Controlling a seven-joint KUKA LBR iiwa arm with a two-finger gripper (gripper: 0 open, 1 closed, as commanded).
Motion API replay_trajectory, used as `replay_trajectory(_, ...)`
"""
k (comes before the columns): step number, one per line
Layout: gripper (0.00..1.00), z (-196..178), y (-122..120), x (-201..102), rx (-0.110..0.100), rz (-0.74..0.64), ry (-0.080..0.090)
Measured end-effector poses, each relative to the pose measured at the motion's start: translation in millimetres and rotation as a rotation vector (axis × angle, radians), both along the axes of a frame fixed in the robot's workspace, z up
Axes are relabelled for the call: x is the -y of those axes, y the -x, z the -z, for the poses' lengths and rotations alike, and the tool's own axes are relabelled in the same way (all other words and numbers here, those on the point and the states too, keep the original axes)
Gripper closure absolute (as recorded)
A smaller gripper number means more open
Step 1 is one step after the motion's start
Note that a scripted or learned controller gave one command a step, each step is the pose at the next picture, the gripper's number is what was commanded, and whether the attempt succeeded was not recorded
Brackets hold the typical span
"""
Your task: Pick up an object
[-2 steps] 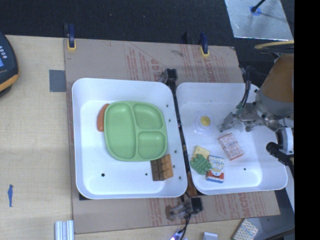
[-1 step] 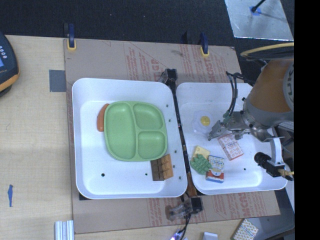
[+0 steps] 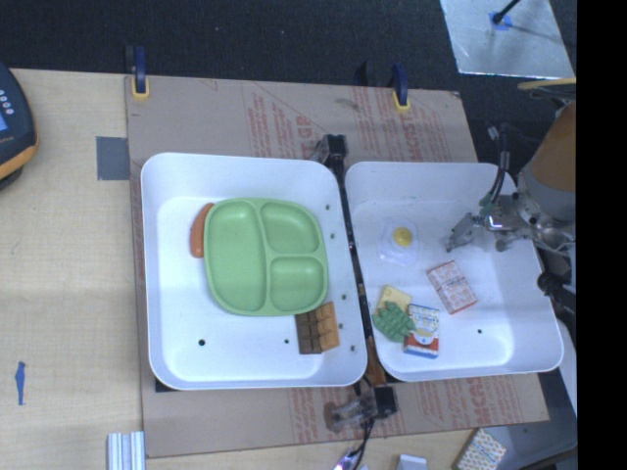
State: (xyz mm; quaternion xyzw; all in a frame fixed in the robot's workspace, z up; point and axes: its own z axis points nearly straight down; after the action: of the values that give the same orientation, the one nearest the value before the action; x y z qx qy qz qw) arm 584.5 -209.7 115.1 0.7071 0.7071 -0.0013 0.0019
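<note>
Small carton (image 3: pixel 422 329) upright-lengthwise, pink card (image 3: pixel 452 287) angled diagonally

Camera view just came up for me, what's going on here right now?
The arm's gripper hangs over the right bin, open and holding nothing. Below it lie a small yellow piece, a patterned card, a green toy and a small box. The left bin holds a green divided plate and a brown block.

Pincer (image 3: pixel 477 231) hangs low at right, fingers spread, empty
</note>
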Motion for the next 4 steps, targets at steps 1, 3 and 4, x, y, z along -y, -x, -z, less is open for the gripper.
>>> replay_trajectory(1, 0.0, -37, 36, -68, -0.005, -0.009, -0.007)
replay_trajectory(3, 1.0, 13, 18, -41, -0.006, -0.006, -0.004)
replay_trajectory(4, 0.0, 13, 18, -41, -0.007, -0.006, -0.004)
